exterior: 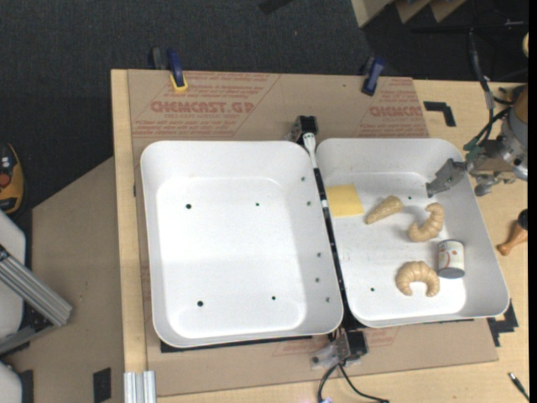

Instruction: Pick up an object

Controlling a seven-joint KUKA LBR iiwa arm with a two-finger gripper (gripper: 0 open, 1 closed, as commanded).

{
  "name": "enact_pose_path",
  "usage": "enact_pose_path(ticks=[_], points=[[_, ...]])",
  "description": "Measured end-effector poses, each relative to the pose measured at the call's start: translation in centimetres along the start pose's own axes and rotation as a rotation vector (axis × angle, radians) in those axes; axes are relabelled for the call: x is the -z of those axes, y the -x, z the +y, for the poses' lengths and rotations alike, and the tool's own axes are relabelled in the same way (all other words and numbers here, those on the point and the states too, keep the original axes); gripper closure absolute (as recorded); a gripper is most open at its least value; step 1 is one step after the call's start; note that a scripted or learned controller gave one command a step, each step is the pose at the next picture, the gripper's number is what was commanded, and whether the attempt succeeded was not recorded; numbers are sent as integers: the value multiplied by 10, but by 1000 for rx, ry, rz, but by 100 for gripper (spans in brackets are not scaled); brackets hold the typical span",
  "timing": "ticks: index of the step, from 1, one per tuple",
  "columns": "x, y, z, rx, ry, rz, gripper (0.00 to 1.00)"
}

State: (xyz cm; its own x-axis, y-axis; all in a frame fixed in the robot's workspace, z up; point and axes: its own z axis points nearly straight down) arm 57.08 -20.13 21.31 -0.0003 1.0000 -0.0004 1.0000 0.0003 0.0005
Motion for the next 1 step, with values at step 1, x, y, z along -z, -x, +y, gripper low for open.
enact_pose_path(ticks=[1], points=[[-106,-104,-5,9,-12,8,0]])
